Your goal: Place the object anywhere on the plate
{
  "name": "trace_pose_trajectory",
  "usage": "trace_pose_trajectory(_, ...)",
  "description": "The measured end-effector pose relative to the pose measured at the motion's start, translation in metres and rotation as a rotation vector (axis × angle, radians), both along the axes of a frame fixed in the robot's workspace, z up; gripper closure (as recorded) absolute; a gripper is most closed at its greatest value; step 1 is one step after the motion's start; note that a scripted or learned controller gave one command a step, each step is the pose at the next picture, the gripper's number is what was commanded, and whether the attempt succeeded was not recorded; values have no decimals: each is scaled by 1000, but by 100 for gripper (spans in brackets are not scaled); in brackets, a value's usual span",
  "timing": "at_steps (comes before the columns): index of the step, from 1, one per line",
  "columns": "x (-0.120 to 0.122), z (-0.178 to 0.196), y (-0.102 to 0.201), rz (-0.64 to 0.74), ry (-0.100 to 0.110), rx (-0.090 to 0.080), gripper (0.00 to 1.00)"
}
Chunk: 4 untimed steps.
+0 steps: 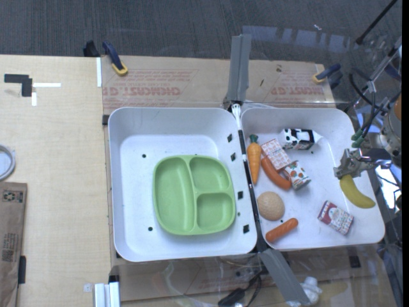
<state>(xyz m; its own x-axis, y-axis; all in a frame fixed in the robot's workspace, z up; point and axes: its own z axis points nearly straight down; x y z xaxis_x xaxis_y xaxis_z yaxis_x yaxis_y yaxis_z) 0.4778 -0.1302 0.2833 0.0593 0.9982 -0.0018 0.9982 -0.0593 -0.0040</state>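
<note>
A green divided plate (193, 194) lies in the left white bin (128, 171). In the right bin (332, 126) a yellow banana (356, 194) rests against the right wall. My gripper (349, 165) is low over the right bin, right at the banana's upper end. Whether it touches the banana is unclear from this angle. Nothing lies on the plate.
The right bin also holds a carrot (254, 158), a red sausage (275, 173), a second sausage (282, 229), a tan round bun (271, 205), small cartons (298, 174) (335, 217) and a black-and-white cow toy (299, 137). A grey divider post (239, 69) stands behind the bins.
</note>
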Motion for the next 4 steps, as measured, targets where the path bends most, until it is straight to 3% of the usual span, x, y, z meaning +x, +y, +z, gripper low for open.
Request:
trace_pose_trajectory(1,16,-62,65,120,0,1,100)
trace_pose_trajectory(2,32,-51,124,205,-2,0,100)
trace_pose_trajectory(3,8,-33,194,352,-1,1,100)
trace_pose_trajectory(4,8,-32,194,351,-1,1,0)
